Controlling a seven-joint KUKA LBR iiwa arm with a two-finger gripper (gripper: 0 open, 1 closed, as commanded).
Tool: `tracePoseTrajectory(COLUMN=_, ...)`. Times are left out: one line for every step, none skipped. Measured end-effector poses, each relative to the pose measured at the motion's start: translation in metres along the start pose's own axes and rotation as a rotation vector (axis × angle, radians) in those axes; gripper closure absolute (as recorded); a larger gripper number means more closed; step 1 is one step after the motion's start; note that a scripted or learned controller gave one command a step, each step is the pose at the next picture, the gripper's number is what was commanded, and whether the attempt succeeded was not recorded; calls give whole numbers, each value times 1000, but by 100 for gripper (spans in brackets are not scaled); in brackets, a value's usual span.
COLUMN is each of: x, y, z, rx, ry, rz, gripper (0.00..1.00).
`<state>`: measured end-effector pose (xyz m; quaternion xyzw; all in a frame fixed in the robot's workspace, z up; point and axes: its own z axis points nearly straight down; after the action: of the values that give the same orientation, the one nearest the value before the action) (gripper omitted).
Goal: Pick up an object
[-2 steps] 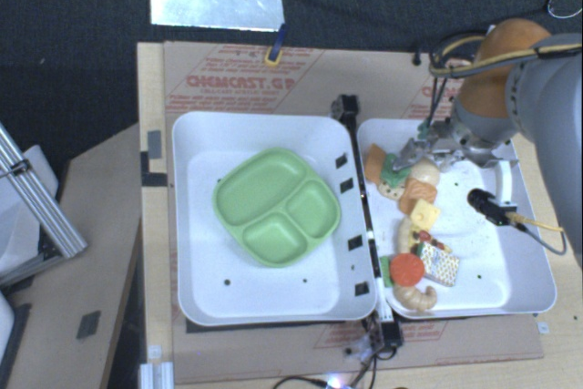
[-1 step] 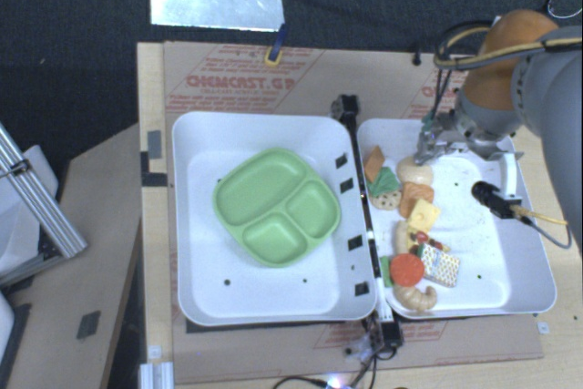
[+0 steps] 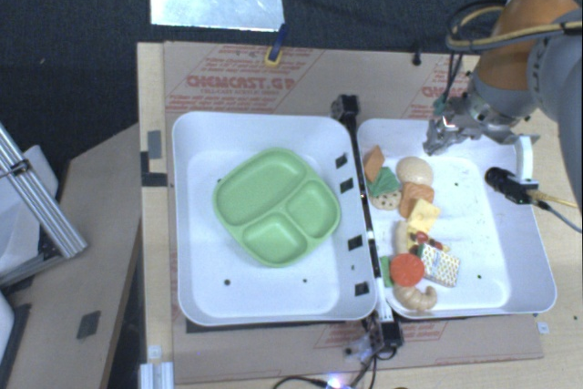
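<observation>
Tabletop (image 3: 237,73): cardboard sheet under two white bins, dark backdrop behind. Left bin (image 3: 196,196) carries a green divided tray (image 3: 276,207). Right bin (image 3: 519,273) carries the toy food pile (image 3: 412,228), clustered along its left wall, centre-right of the frame: bread-like pieces, a yellow wedge, a red round piece, a croissant lowest.

My fingers (image 3: 438,141) hover at the upper right, above the bin's far corner, near the pile's top but apart from it. Whether they are spread or clenched I cannot tell. Nothing sits between them.

Progress: no object lifted yet. Left to do, as I judge it: descend, close, raise.

Toy food pieces (image 3: 412,223) lie clustered along the right bin's (image 3: 510,287) left side
</observation>
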<state>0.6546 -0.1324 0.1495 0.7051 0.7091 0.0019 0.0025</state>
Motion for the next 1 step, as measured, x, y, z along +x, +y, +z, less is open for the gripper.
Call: tracePoseTrajectory(x=5, y=6, z=-46, rx=-1, ry=0, rz=-1, gripper=100)
